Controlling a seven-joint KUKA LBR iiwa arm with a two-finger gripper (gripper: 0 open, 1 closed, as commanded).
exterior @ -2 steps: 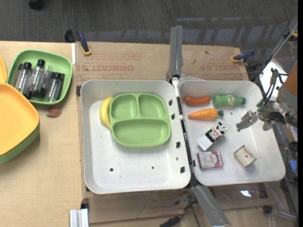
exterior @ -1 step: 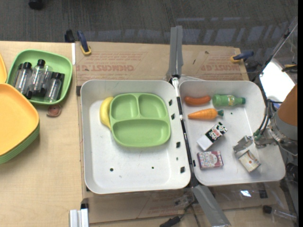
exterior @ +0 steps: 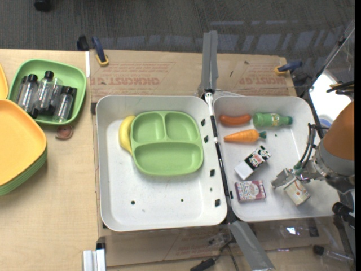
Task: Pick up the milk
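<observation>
The milk point(exterior: 257, 161) is a small carton with black-and-white cow patches. It lies tilted on the floor of the right bin point(exterior: 271, 103), just below the carrot point(exterior: 243, 136). My gripper point(exterior: 292, 180) is low in the bin's lower right part, to the right of the milk and clear of it. It stands open, with one grey finger point(exterior: 280, 179) pointing left. A small tan carton point(exterior: 297, 193) lies right at its tips, not held.
A pink box point(exterior: 250, 191) lies below the milk. A hot dog point(exterior: 234, 119) and a green bottle point(exterior: 272, 119) lie along the bin's far side. The left bin point(exterior: 113, 168) holds a green divided plate point(exterior: 167, 142) and a yellow item point(exterior: 125, 133).
</observation>
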